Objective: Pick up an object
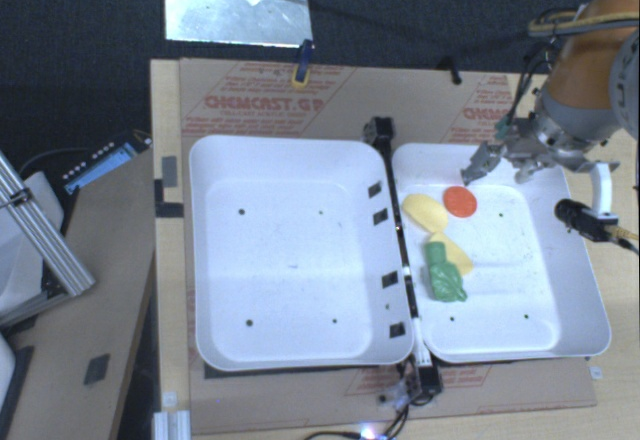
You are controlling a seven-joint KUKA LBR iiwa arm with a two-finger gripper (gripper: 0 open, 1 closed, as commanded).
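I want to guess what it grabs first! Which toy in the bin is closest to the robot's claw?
The small round orange-red disc. It lies just below the gripper, while the pale yellow oval piece and the green plastic toy sit farther away, toward the bin's left side.

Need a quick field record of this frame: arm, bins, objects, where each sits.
arm: enters from the right, gripper above the far part of the right bin, nothing seen between its fingers
left bin: white, shallow
right bin: white, shallow, holds three objects
orange disc: right bin, just below the gripper
yellow object: right bin, near the divider, left of the orange disc
green object: right bin, nearer the camera than the yellow object
task status: no object picked up yet
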